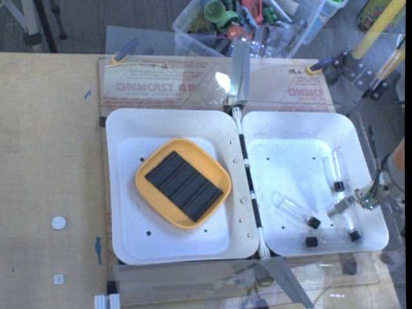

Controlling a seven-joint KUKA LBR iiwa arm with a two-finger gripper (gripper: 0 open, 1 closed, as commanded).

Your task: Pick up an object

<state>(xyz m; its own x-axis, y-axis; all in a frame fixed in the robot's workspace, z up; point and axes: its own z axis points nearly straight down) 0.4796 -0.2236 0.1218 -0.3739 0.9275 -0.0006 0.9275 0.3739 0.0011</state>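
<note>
- The clear tube point(346, 219) nearest me lies in the right bin point(296, 134), near its right wall, black cap toward the front.
- My claw point(368, 198) sits just right of it, over the bin's right rim; whether it is apart or together I cannot tell.
- Two more clear tubes point(335, 169) point(295, 209) lie leftward, with open floor between them.
- The left bin point(122, 172) holds a yellow tray point(183, 183), well apart across the desk point(45, 140).

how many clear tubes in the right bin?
3. One clear tube lies near the right wall, one lies slanted at mid-bin, and one sits beside the claw at the lower right, which may partly hide it.
</note>
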